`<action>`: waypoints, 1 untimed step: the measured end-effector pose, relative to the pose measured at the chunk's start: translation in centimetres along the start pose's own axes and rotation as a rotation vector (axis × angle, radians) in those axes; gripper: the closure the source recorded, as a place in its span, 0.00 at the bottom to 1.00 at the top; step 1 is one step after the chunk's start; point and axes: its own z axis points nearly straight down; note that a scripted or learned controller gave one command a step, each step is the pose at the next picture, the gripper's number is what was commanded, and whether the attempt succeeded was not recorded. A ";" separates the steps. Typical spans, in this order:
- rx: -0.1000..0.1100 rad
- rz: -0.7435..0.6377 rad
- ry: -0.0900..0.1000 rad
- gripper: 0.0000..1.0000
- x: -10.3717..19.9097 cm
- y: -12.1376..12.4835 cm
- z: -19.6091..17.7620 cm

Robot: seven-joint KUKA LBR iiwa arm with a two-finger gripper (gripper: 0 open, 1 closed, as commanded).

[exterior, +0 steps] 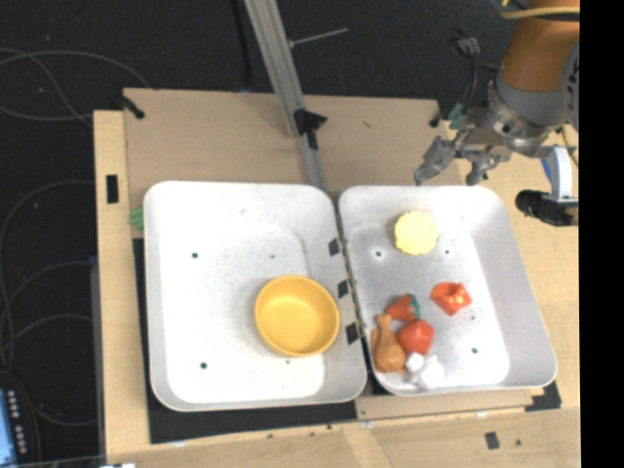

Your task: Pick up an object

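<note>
The arm (pixel 541 47) is cut off by the top edge above the gripper (pixel 452 167). Below and left of the gripper, the small items (pixel 408 344) clustered in the right bin (pixel 507 261) overlap; their shapes are indistinct.

You see matt, faintly speckled white plastic in both bins (pixel 244 222), a smooth glossy yellow bowl (pixel 296 315), a matt tan board-like worktop (pixel 214 135), and a brushed metal rail (pixel 278 57).
</note>
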 end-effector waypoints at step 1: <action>0.000 0.000 -0.001 0.00 0.0 0.0 0.0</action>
